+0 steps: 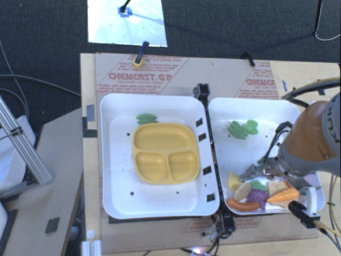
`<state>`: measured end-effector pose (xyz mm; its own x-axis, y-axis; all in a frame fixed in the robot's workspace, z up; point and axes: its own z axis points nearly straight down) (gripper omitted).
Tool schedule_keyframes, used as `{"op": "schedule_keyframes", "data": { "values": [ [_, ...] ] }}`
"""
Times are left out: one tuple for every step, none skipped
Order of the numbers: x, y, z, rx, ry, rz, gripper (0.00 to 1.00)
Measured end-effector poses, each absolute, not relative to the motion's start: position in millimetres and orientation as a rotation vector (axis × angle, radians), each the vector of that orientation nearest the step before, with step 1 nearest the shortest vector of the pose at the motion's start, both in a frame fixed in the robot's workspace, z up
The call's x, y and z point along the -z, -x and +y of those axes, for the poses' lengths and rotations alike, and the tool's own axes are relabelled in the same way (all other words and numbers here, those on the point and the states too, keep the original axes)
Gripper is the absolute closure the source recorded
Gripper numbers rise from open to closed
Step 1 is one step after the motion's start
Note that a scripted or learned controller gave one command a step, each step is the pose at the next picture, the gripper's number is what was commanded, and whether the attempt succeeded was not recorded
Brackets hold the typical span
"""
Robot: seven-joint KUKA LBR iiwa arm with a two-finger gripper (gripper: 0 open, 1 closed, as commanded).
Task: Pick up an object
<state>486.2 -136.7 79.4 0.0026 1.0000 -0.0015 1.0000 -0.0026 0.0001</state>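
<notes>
The gripper (250, 171) hangs low in the right bin (266, 111), fingers slightly parted and holding nothing. Just below the fingertips lies a heap of toy food (261, 193); a green toy (243, 128) sits well above them.

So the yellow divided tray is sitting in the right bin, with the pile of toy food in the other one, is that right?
Not quite. The camera view shows the yellow divided tray in the left bin, not the right. The pile of toy food is in the other one, the right bin, near its front edge.
</notes>
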Motion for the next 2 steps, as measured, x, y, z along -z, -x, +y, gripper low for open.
{"op": "schedule_keyframes", "data": {
  "values": [
    [-150.0,-509.4,-112.2,-0.009,-2.209,2.225,0.0],
    [-183.7,-486.4,-155.9,-0.002,-2.22,2.218,0.0]
  ]
}}
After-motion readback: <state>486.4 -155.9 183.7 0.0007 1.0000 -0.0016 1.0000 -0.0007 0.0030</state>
